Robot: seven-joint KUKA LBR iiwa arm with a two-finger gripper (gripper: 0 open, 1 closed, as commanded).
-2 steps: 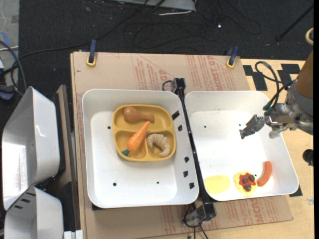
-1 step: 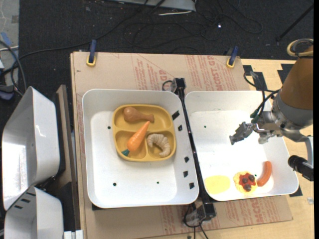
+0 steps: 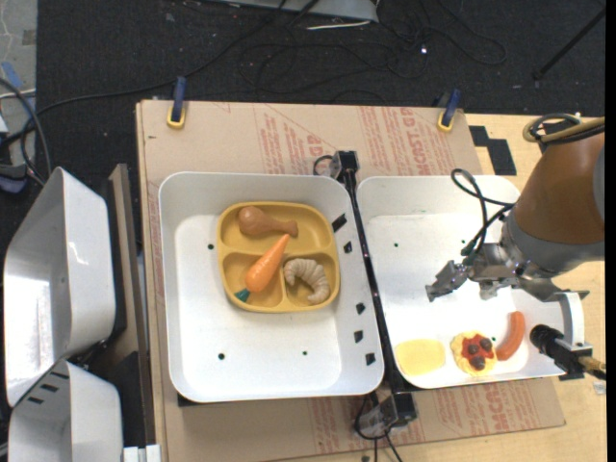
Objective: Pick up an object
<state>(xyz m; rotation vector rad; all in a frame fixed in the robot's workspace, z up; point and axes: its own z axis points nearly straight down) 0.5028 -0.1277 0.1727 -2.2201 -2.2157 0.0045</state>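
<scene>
End effector (image 3: pixel 445 284) hovers in right bin (image 3: pixel 414 210); sausage (image 3: pixel 511 335) lies near its front edge.

Both white bins (image 3: pixel 192 354) look like smooth, faintly glossy plastic — likewise the yellow divided plate (image 3: pixel 231 258). The board (image 3: pixel 289 133) beneath is matt, printed cardboard — its clamps (image 3: pixel 176 114) plastic-tipped.

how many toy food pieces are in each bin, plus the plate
Left bin, on the yellow plate: 3 (drumstick, carrot, shrimp)
Right bin: 3 (yellow slice, pizza, sausage)
Plates: 1
Total: 7
</scene>
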